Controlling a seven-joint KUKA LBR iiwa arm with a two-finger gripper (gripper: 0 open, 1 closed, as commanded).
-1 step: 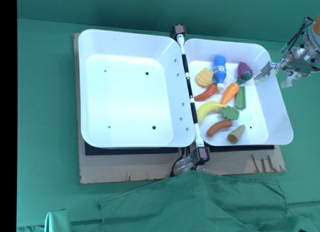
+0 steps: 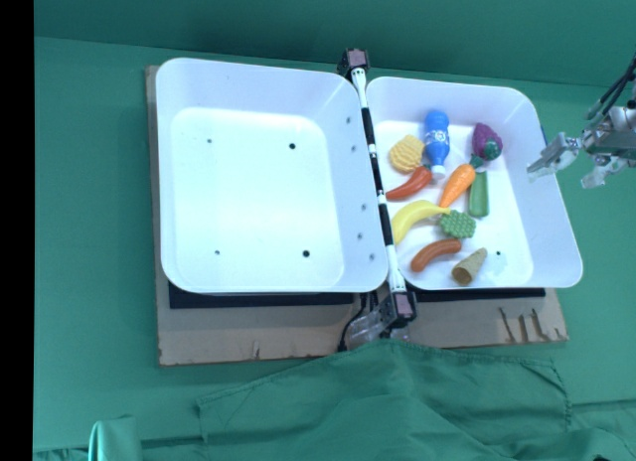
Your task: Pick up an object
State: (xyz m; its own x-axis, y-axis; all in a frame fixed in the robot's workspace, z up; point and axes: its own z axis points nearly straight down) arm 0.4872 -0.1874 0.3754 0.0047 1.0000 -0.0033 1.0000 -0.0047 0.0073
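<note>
The right bin (image 2: pixel 562 242) holds several toy foods: a blue bottle (image 2: pixel 435 138), a purple eggplant (image 2: pixel 486 139), a yellow ridged piece (image 2: pixel 405 153), a red chili (image 2: pixel 409 185), an orange carrot (image 2: pixel 457 185), a green cucumber (image 2: pixel 479 194), a yellow banana (image 2: pixel 417 217), a green knobbly piece (image 2: pixel 458 224), a red-orange sausage (image 2: pixel 435 254) and a tan cone (image 2: pixel 469 265). My gripper (image 2: pixel 562 174) hangs over the bin's right rim, right of the eggplant and clear of every toy. It is open, and nothing sits between its fingers.
The left bin (image 2: pixel 167 161) lies beside the right one, with a black-and-white divider bar (image 2: pixel 376 181) between them. Both rest on a cardboard sheet (image 2: pixel 248 340). Crumpled green cloth (image 2: pixel 397 399) covers the bench's front.
</note>
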